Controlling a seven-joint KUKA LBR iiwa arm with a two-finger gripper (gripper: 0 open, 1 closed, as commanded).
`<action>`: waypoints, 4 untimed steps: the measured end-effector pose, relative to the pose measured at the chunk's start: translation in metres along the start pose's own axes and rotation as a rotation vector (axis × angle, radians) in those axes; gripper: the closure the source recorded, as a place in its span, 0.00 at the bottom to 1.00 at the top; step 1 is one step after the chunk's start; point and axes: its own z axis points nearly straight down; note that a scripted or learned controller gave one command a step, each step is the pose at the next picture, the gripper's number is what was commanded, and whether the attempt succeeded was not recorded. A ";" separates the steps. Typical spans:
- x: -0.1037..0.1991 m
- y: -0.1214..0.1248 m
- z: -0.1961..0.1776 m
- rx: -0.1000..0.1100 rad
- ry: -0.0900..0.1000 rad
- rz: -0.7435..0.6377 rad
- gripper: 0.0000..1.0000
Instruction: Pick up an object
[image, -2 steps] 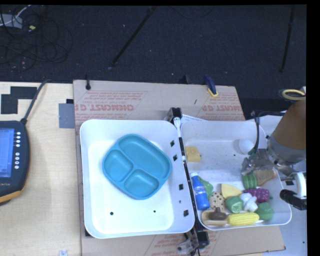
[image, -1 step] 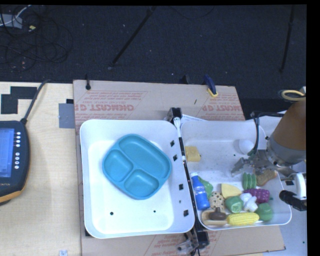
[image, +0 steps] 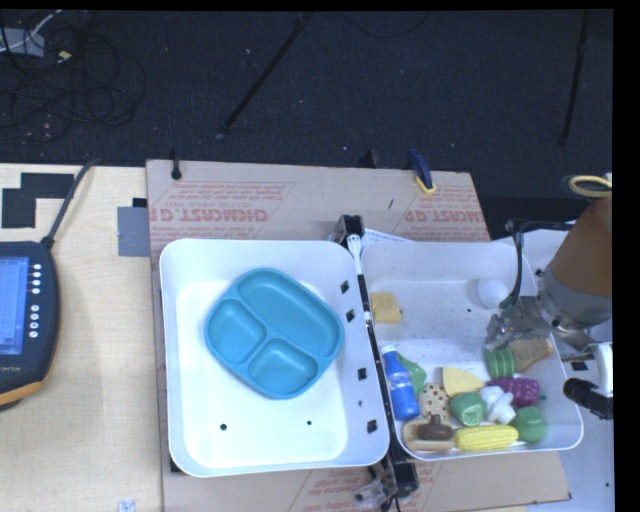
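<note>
Reaching in from the right edge of the frame, the grey arm with its orange band is hanging its claw (image: 510, 335) low over the right bin (image: 440, 262), in that bin's right middle part. Whether the claw is open or closed cannot be told from this slanted view.

Directly under the claw, a small green object (image: 499, 361) is lying, touching or nearly touching the metal tips; its long axis is running roughly from upper left to lower right of the frame, though its exact shape is hard to make out. Just right of it a tan block (image: 533, 352) is sitting.

Below these, toward the lower right of the frame, a heap of toy food is crowding the bin's near edge: a blue bottle (image: 401, 386) standing lengthwise top to bottom, a yellow wedge (image: 461, 380), purple grapes (image: 514, 388), and a corn cob (image: 486, 437) lying left to right. A white ball (image: 490, 291) is resting above the claw.

In the left bin (image: 200, 440) a blue divided plate (image: 273, 332) is lying tilted diagonally.
</note>
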 end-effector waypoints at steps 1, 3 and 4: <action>0.001 0.000 0.001 0.001 0.001 0.002 0.00; 0.004 -0.017 0.016 0.016 0.009 -0.002 1.00; 0.079 0.034 0.018 0.016 0.010 -0.010 1.00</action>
